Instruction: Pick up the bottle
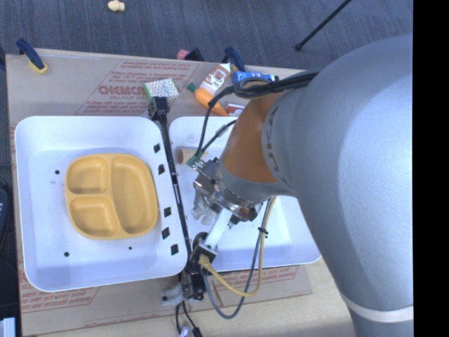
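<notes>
a slanted overhead look at a brown cardboard-covered bench (105,93) carrying two shallow white bins side by side. the left bin (42,135) sits at about 9 o'clock in the frame and holds a yellow plate with three compartments (110,195), lying flat near the bin's middle. the right bin (284,248) lies just beside it toward the centre, and much of it is hidden under the robot arm (337,160), a thick grey limb with an orange band that comes in from 3 o'clock and fills the right side. the wrist points down into the right bin's left part, with the pincer (208,203) near the frame's centre; whether it is apart or together cannot be told, as the wrist hardware hides it. the bottle (212,84), white with an orange label and a green cap, lies tilted on the bench outside the bins at about 12 o'clock, just beyond the far rim of the right bin and partly behind the arm. a small green-and-white patterned block (161,88) rests on the bench to the bottle's left. cables (235,290) hang from the wrist toward 6 o'clock.
</notes>
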